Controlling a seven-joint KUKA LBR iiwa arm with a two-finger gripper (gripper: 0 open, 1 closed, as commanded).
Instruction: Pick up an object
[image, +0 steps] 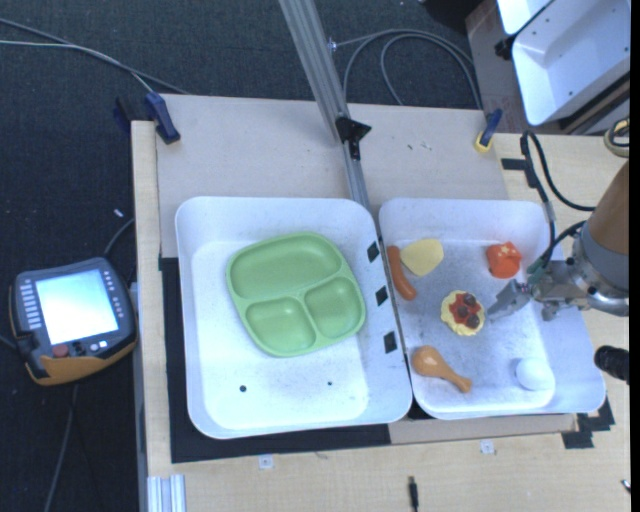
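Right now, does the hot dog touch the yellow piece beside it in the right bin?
Cannot tell. In the camera view, the hot dog and the yellow piece meet edge to edge, with no plain gap or contact.

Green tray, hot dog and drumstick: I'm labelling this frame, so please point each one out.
green tray (295, 293): camera view, centre where its compartments meet.
hot dog (402, 274): camera view, middle of its length.
drumstick (432, 362): camera view, its thick meaty end.
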